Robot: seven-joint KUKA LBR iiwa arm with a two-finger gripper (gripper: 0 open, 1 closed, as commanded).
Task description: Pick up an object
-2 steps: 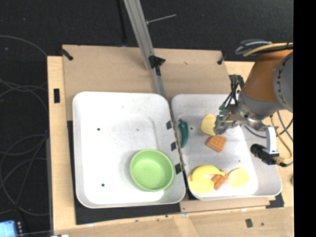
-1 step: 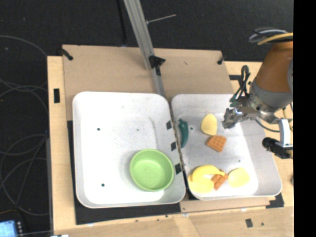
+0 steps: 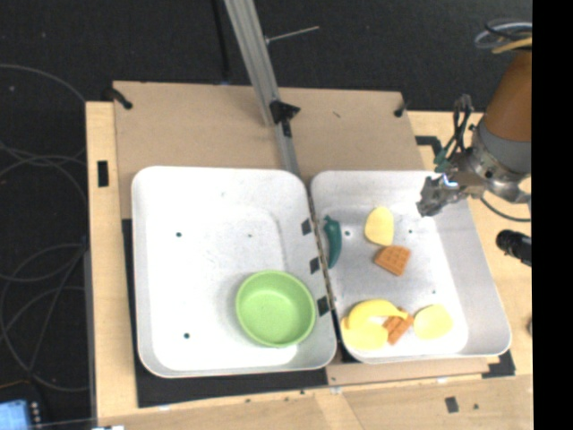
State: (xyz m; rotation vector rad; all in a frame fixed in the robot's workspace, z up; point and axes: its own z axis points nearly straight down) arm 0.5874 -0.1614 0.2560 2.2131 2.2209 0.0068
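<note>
Hand (image 3: 433, 197) over right bin (image 3: 466, 267); ridged orange waffle (image 3: 392, 260); smooth green bowl (image 3: 276, 307).

Left of the grey metal pole (image 3: 258, 61), a lime-green bowl (image 3: 276, 307) sits in a white bin (image 3: 179, 213) speckled with faint dark dots. Right of the pole, the second white bin (image 3: 466, 267) holds a teal piece (image 3: 332, 240), a pale yellow lump (image 3: 380, 226), an orange waffle-patterned square (image 3: 392, 260), two yellow pieces (image 3: 365, 321) (image 3: 433, 322) and a small orange bit (image 3: 397, 329). The bench (image 3: 215, 128) is tan, and the arm (image 3: 510, 106) wears an orange band above grey.
</note>
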